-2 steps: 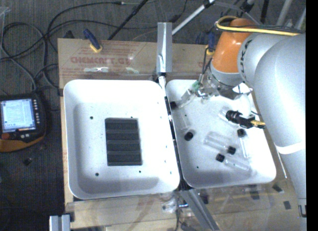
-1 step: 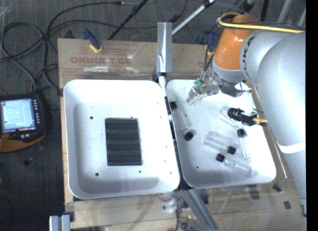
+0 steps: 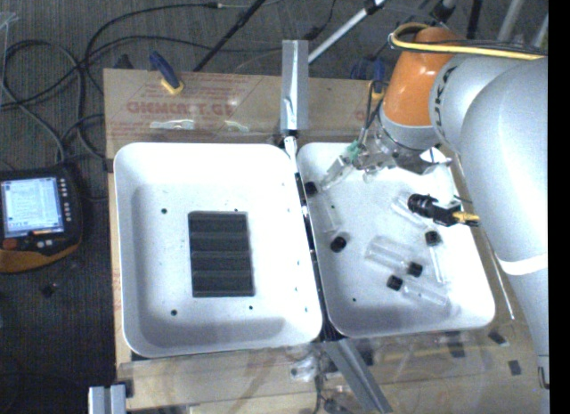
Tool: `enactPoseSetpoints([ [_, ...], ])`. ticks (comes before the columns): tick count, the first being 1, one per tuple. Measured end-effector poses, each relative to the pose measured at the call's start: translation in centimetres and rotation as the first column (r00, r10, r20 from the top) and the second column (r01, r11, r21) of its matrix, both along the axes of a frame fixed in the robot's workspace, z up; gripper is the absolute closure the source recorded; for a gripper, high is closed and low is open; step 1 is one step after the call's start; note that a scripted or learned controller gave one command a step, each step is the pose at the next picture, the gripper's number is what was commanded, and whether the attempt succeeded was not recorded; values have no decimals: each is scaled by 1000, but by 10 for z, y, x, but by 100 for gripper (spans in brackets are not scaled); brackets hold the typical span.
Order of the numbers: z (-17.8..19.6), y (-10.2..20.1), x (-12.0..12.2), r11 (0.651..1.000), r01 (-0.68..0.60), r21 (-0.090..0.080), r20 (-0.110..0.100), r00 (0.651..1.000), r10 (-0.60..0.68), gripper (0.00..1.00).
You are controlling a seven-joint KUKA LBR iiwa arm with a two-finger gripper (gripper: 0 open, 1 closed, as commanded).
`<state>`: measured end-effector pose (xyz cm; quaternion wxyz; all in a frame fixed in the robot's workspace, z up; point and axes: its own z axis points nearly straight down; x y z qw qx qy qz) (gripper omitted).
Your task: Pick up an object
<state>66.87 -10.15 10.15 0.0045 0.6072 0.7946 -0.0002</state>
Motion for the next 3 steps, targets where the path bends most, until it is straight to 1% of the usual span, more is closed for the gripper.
enactPoseSetpoints([
  [1,-11,-8,-43,986,-166,-1,6,986,166,0],
  [2,0,-5,-41,986,-166,4,11,986,166,100],
  [3,0,-5,-42,986,-166,4,10,986,166,0],
])
